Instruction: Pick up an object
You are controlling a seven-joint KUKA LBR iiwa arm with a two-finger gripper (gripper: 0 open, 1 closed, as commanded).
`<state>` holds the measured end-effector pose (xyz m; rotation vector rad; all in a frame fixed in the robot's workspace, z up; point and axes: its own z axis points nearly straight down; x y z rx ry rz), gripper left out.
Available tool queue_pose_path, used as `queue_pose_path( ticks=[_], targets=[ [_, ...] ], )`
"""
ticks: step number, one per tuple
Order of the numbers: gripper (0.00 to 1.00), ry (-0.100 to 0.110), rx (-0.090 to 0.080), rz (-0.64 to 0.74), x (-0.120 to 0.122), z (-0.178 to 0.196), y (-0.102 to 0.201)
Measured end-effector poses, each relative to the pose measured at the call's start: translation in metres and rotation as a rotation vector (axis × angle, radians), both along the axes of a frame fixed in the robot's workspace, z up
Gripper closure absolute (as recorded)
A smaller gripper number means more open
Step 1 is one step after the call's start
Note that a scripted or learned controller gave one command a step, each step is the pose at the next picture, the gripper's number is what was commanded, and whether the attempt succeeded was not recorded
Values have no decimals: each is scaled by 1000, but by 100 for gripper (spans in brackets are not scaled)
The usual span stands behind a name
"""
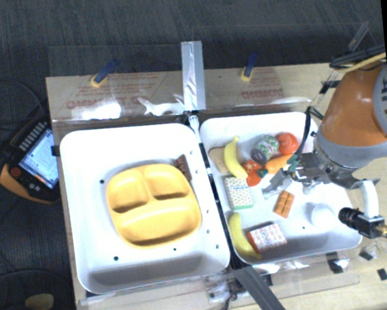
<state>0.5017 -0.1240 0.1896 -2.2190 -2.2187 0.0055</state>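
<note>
Orange and small, the block (284,204) lies in the right bin (326,241), just below and slightly left of the gripper (281,182). Its long axis runs steeply, tilted a little toward the upper right. The gripper's metal tips point left, out over the bin floor, and nothing sits between them; whether they are spread or closed cannot be made out from this height. Just above the gripper lies a cluster: a carrot (277,163), a red piece (254,171) and a tomato (287,142). The carrot is about as near as the block. Judging by the layout, the block is the cleaner target, standing apart from its neighbours, and a short drop toward the bin's near wall would reach it.
</note>
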Motion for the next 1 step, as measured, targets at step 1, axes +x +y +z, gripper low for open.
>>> queue_pose_path(
  ticks=[1],
  targets=[
    [0,-20,-4,-75,25,-91,-12]
  ],
)
